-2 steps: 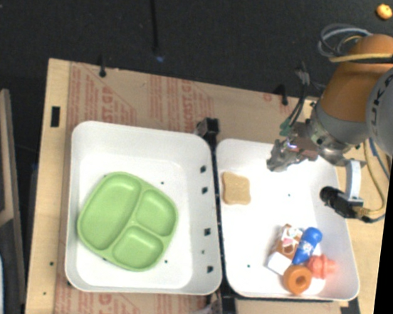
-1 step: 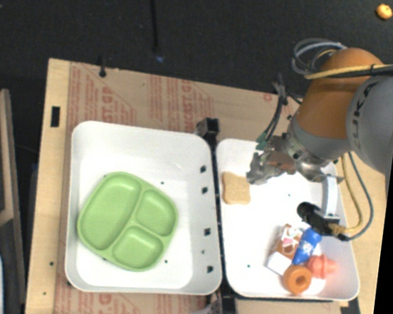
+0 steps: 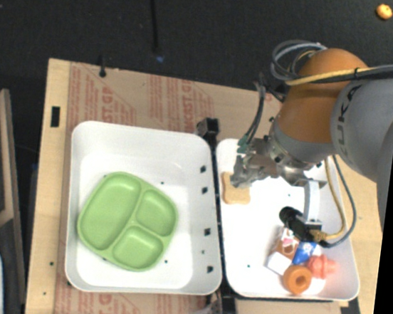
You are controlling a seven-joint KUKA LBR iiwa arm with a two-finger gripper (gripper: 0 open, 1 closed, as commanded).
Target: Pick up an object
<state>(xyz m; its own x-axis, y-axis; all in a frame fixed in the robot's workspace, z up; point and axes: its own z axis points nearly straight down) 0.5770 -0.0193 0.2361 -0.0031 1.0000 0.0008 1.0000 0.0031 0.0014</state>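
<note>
Camera view, starting at the near edge: a small huddle of toys sits in the near corner of the second bin (image 3: 258, 233), well apart from the green plate (image 3: 127, 220). It is made up of an orange ring (image 3: 299, 280), a red piece (image 3: 320, 267), a blue piece (image 3: 304, 253) and a little box (image 3: 285, 245), all touching or nearly so. The green plate itself, split into three sections, lies flat in its own bin (image 3: 175, 157), alone there.

Farther back than the plate, just across the wall between the two bins, a flat tan slice (image 3: 235, 194) lies close against the second bin's wall. The tool (image 3: 247, 172) stands directly over the far edge of the slice and seems to touch it or very nearly. Whether the tool is open or closed I cannot tell from this slant, and nothing shows the slice as gripped or lifted. The arm (image 3: 319, 97) rises behind the tool, beyond the plate's far side, and past it the counter (image 3: 118, 99) runs on bare.

My reading is that the pick is at the grasp step, with the slice as the target and the toys left alone. The next move calls for a firm close on a thin, flat thing lying against a wall, then a straight lift. Such a slice may slide or tip out, so the grip should be checked as it rises.
</note>
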